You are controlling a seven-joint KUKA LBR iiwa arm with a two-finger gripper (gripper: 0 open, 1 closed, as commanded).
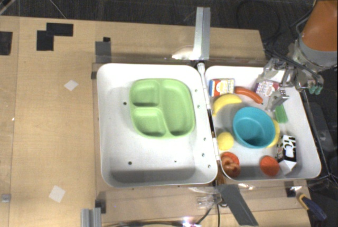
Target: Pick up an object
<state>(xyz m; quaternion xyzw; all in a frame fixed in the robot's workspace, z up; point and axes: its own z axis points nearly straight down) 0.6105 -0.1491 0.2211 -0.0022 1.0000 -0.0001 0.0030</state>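
The right bin holds several objects. A teal bowl sits in its middle, with a yellow banana at the bowl's upper left. A lemon and a red apple lie along the left wall. An orange-red fruit and a black-and-white item lie near the front. A red-and-white box, an orange sausage-shaped piece, a pinkish packet and a green block lie at the back. My gripper hovers open over the bin's back right, above the packet, with nothing held.
The left bin holds a green divided plate. A metal post stands behind the divider between the bins. The arm's orange band rises at the right, past the right bin's back corner. Wooden bench surface lies to the left.
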